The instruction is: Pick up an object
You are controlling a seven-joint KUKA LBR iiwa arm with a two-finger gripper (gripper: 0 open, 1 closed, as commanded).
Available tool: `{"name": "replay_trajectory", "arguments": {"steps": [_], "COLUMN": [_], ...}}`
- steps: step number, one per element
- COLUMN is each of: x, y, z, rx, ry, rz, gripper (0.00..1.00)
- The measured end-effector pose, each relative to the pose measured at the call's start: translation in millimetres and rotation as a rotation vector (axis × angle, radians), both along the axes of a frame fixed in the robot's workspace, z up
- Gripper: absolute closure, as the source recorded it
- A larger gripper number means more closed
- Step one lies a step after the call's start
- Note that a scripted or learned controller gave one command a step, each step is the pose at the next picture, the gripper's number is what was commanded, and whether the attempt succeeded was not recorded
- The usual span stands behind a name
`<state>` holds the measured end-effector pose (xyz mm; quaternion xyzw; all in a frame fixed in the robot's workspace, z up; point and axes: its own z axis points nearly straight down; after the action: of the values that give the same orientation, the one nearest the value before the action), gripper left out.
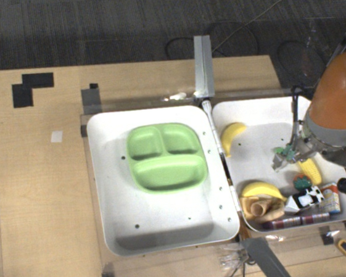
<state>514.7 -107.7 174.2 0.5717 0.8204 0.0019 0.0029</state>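
Camera view: gripper (285,155) down inside right bin (254,116), tips just beside corn cob (309,169), well apart from half banana (232,135). Whether clamped on anything: cannot tell. Reach-and-grasp step, probably. Next: needs closing squarely on one toy, likely the corn, then lifting straight up, clear of yellow banana (261,190) and cow figure (308,198).

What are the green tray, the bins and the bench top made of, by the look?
Green tray: probably moulded plastic, matte, given its even colour and soft rounded compartments. Bins: likely plastic, white and smooth with a slight sheen, rounded corners and small holes in the floor. Bench top: looks like light wood or plywood, flat tan, grain too faint to confirm.
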Motion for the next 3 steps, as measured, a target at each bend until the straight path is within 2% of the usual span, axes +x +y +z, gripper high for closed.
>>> {"name": "replay_trajectory", "arguments": {"steps": [1,2,3], "x": [0,-21,-18], "y": [0,-31,-29], "z": [0,-84,-71], "rx": [0.0,-0.001,0.0], "ry": [0.0,-0.007,-0.015], "rz": [0.0,0.111,0.113], "gripper": [0.0,0.0,1.0]}}
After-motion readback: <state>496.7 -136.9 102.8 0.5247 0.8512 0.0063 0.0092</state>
